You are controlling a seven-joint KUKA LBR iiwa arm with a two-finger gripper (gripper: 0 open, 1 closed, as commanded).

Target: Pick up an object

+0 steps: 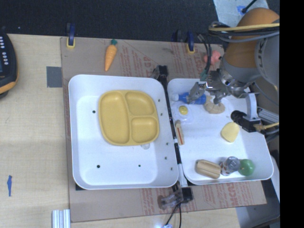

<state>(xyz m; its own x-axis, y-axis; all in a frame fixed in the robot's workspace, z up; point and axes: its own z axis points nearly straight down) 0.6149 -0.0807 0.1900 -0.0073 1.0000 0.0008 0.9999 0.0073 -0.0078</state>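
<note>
Far left of the yellow divided plate (128, 117), at the worktop (33, 141) edge: a black handset-like device (7, 61), hard plastic. Just above the plate's upper left, outside the bins: a toy carrot (110, 55), orange and tapered with a green tip. The plate itself: three compartments, matte moulded plastic, flat in the left white bin (118, 175).

Right of the plate, across the seam, inside the right white bin (209, 141): a small round yellow piece (183, 110), then a blue plastic object (199, 99), partly hidden.

Further right, level with the plate's upper rim: the pincer (208, 95), apparently spread and clasping nothing, hanging just over a tan rounded lump (214, 108). Likely the target. Looks light and matte, perhaps soft or rubbery, so unlikely to slip or break. Low and domed, though; best taken across its widest middle, low down, to avoid squeezing it out sideways. Exact material too small to tell.

Right of the plate's lower compartment: a pale yellow block (230, 132), smooth, rounded corners. Lower right of the plate, along the bin's near wall: a short wooden cylinder (208, 168) lying on its side, prone to roll; a shiny metallic piece (231, 164) touching it; a glossy green ball (246, 166) just beside that.
</note>
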